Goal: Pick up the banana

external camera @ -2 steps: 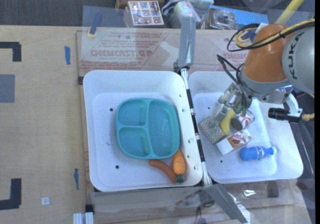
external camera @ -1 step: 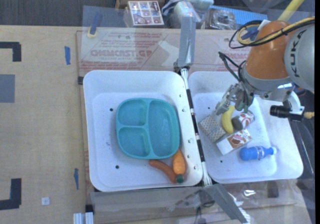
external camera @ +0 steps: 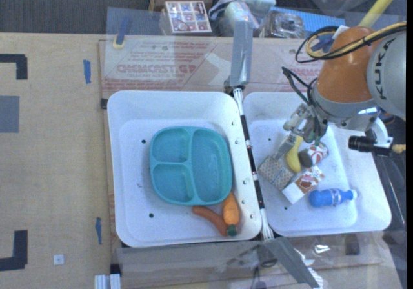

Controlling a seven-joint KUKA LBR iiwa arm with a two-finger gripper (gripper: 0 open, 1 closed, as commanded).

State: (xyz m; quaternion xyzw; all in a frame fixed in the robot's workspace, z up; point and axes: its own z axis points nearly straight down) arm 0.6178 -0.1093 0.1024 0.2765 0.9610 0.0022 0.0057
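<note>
Your pincer (external camera: 298, 128) hangs low in the right bin (external camera: 368, 213), close to its left wall; whether it grips anything, you cannot tell. The banana (external camera: 294, 155) lies just below it, yellow and partly hidden, hemmed by a grey sponge (external camera: 276, 171), a carton (external camera: 304, 181) and a blue bottle (external camera: 330, 197).

A divided plate (external camera: 191, 165) lay in the left bin (external camera: 122, 120); a banana (external camera: 294, 155), carton (external camera: 304, 181) and bottle (external camera: 330, 197) crowded the right bin (external camera: 368, 217).
</note>
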